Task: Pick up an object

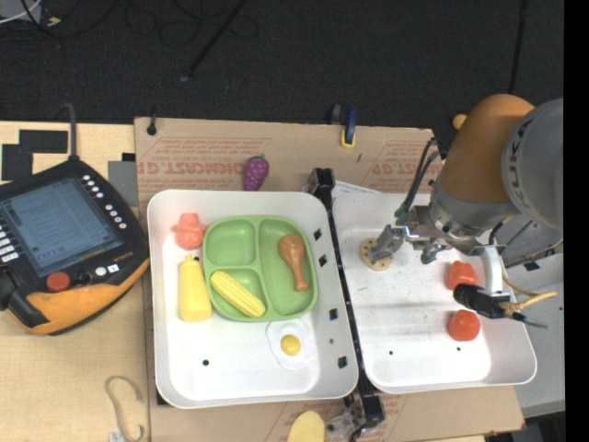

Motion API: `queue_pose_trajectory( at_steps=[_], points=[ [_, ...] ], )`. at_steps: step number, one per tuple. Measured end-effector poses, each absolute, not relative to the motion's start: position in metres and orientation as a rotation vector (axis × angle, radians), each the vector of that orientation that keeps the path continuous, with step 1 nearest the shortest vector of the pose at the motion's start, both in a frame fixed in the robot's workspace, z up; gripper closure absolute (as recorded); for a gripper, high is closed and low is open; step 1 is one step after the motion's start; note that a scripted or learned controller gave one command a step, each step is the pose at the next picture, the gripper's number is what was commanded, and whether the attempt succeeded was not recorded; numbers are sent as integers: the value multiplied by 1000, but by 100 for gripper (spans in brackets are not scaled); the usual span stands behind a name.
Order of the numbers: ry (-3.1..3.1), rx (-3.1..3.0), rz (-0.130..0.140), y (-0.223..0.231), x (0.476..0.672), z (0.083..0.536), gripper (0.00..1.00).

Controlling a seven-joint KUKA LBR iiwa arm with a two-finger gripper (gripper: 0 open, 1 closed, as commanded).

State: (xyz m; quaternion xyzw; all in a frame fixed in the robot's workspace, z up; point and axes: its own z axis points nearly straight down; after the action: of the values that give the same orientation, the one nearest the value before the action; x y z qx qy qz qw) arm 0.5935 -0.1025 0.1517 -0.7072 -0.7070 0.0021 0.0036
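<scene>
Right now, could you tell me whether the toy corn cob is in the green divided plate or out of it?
In: the corn cob lies in the green divided plate's lower-left compartment, its end overhanging the rim, in the left bin.

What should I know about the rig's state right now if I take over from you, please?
End effector: low over the right bin, beside the small round biscuit-like piece; I cannot tell whether it is open or shut.
Right bin also holds two red pieces.
Left bin: green divided plate bearing a corn cob and drumstick; yellow bottle, pink piece and fried egg around it.
Done: nothing visibly lifted.
Left: pick up an object.
</scene>
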Motion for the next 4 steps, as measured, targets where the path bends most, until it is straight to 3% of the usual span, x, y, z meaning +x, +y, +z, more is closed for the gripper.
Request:
queue_pose_trajectory(
  at_steps=[1,2,3,4],
  points=[
    [-2218,-2219,5,-106,600,103,0],
    [-2216,-2222,4,-105,599,86,0],
    [-2209,-2228,3,-107,599,97,100],
    [-2221,-2224,-2,-106,604,141,100]
  ],
)
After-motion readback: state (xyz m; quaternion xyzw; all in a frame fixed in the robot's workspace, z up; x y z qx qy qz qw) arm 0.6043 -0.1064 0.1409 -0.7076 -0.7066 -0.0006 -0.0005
